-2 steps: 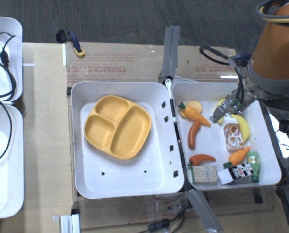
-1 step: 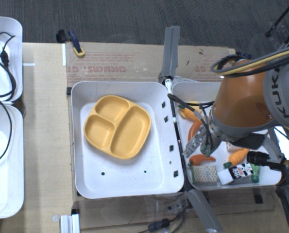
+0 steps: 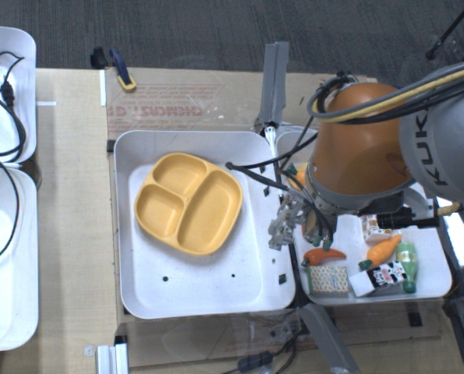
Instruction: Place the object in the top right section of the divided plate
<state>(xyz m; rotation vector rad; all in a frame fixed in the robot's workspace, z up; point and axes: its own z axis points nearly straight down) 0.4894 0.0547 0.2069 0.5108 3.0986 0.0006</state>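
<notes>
Two white bins sit side by side on the worktop (image 3: 68, 209). The yellow divided plate (image 3: 189, 202) lies in the left bin (image 3: 208, 287), nothing in its sections. The claw (image 3: 290, 224) hangs over the divide between the bins; whether it's open or gripping, can't tell. Toy carrot (image 3: 382, 249), bottle (image 3: 407, 265) and red pepper (image 3: 324, 255) crowd the right bin (image 3: 434, 283).

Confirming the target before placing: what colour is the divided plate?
Yellow-orange; the divided plate shows best in the camera view.
</notes>
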